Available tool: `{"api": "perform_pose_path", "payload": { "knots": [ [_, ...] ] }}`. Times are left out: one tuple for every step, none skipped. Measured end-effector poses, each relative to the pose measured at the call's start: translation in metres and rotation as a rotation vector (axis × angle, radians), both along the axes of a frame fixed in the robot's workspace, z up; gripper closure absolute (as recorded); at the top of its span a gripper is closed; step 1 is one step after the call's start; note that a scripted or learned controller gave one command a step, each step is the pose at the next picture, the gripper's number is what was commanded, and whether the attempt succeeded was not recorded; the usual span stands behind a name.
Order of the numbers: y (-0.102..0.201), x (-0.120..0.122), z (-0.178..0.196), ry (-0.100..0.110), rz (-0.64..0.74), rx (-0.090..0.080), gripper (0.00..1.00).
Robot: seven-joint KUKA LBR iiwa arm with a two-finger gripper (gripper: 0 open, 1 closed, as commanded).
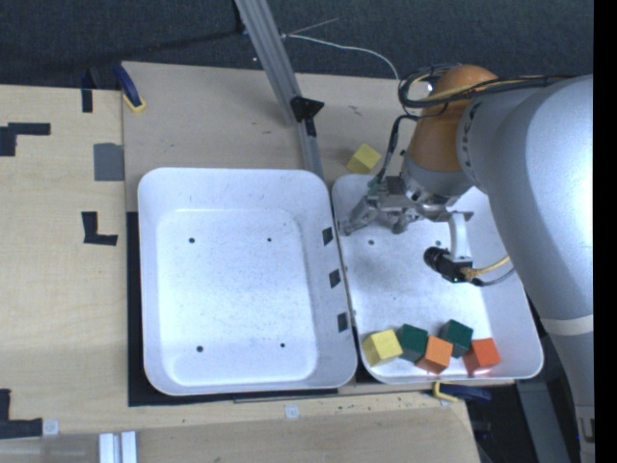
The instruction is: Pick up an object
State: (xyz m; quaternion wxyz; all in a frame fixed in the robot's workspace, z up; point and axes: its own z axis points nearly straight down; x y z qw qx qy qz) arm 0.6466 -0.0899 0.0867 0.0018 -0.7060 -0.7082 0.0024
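Blocks [432, 345] lie clustered at the right bin's [511, 307] near edge, toward six o'clock from the tool [384, 210]; whether it is wide or narrow, I cannot tell.

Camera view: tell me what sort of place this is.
Likely a robotics lab's grasping test bench: a grey arm with an orange band reaches over two white bins, small coloured blocks lie in the right one, and black tape marks dot the bench.
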Motion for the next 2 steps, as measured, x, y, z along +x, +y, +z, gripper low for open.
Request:
{"api": "perform_pose_path", "payload": {
  "knots": [
    [0.000, 0.001, 0.015, -0.004, 0.001, 0.000, 1.00],
    [0.002, -0.078, 0.113, -0.008, -0.004, 0.001, 1.00]
  ]
}}
